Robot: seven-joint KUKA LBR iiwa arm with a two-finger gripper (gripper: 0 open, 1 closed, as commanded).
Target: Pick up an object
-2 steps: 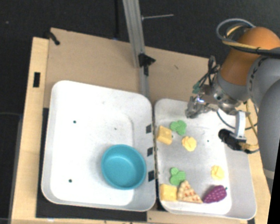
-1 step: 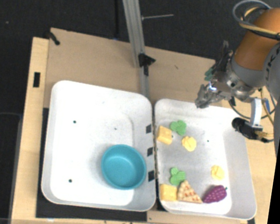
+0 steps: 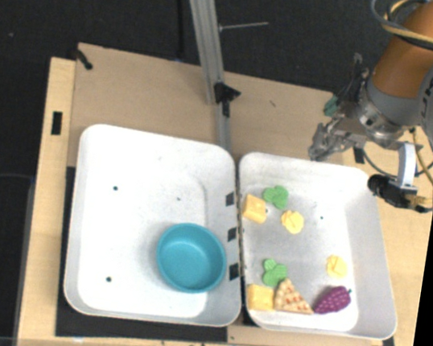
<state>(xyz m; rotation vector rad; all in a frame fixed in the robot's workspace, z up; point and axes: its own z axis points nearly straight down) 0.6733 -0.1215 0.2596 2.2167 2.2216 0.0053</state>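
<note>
Claw [image 3: 324,148]: poised above the far rim of the right bin [image 3: 370,233]; carries nothing; finger spread can't be told.
Targets: toy foods lie in right bin, all nearer the camera than the claw.
Nearest: green piece [image 3: 276,195], yellow piece [image 3: 292,221].
Left bin [image 3: 119,169]: blue bowl [image 3: 191,257].

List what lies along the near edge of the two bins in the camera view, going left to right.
blue bowl → yellow block → waffle wedge → purple grapes
</note>
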